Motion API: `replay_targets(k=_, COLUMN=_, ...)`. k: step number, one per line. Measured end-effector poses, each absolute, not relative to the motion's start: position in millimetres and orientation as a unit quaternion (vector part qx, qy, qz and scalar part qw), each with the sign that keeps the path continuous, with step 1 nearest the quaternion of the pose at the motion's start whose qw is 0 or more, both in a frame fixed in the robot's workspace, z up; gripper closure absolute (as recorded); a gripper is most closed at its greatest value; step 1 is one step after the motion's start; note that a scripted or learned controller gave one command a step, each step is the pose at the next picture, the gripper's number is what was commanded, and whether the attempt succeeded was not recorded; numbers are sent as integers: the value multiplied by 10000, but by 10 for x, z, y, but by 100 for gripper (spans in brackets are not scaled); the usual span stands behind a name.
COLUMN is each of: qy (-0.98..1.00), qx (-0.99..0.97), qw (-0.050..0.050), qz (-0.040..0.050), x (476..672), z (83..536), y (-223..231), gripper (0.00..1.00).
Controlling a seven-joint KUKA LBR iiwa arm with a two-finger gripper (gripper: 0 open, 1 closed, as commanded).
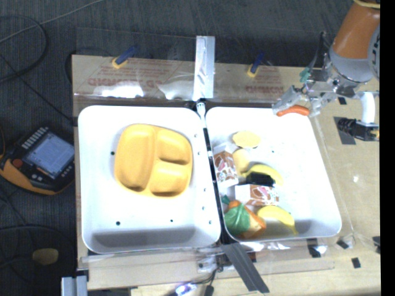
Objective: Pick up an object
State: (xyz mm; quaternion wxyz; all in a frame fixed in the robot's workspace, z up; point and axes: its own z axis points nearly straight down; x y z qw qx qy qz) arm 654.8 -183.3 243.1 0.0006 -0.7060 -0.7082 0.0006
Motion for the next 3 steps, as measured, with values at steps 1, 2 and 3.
replay_targets(k=1, qy=-6989, qx=-7152, qw=9, qz=19, x=6129, z=1161, y=-1643, gripper=0)
replay_targets(k=2, qy=-7439, qx=-6682, qw=-54, qz=-21, x=6092, z=911, y=-1668, gripper=0)
replay_targets(k=3, qy=-7441, qx=-6681, qw=-51, qz=-30, x=6096, z=999, y=-1659, gripper=100)
